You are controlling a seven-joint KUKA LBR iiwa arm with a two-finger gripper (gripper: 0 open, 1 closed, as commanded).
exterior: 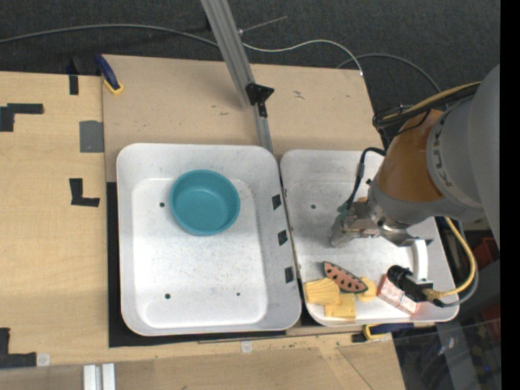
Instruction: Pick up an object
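My gripper (341,232) hangs low over the middle of the right bin (317,187), reaching in from the right under the orange wrist band. Just below it, near the bin's front edge, lies a brown slice-shaped toy (344,279) with dark spots. Yellow block pieces (327,296) lie beside it in the front-left corner. A pink and white item (396,294) rests at the front right. A teal bowl (205,201) sits upright in the left bin (142,242). I see nothing between the fingers.
A grey metal rod (236,51) slants down from the top to the seam between the bins. Cables run across the dark floor behind the bench. A blue and yellow clip (109,74) lies at the bench's back left.
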